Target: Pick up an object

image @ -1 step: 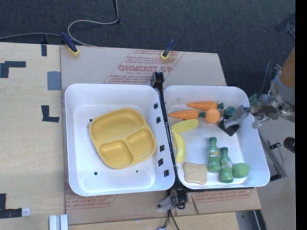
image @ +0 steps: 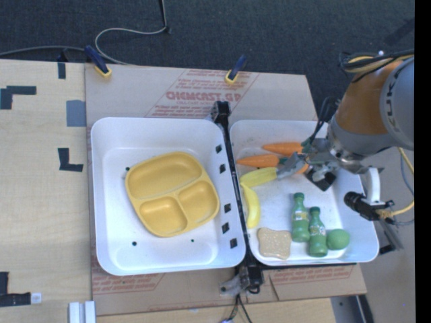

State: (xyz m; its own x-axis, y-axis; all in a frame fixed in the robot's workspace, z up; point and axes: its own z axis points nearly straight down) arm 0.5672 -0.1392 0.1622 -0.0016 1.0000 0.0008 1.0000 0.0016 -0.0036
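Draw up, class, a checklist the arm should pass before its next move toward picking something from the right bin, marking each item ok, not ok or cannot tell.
1. Gripper is over the right bin: ok.
2. A target lies near it, the lower carrot and upper carrot: ok.
3. An object sits between the fingers: cannot tell.
4. Finger opening: cannot tell.
5. Banana and green bottles lie apart from the gripper: ok.
6. Yellow plate is in the left bin, out of the way: ok.

- Divided plate (image: 172, 192): yellow, in the white left bin (image: 108, 180).
- Carrots (image: 269, 155): orange.
- Banana (image: 252, 192): yellow.
- Bottles (image: 306, 222): green with white labels.
- Bread slice (image: 274, 243): tan.
- Cardboard (image: 135, 93): brown with red lettering.
- Arm (image: 374, 103): grey, orange band.
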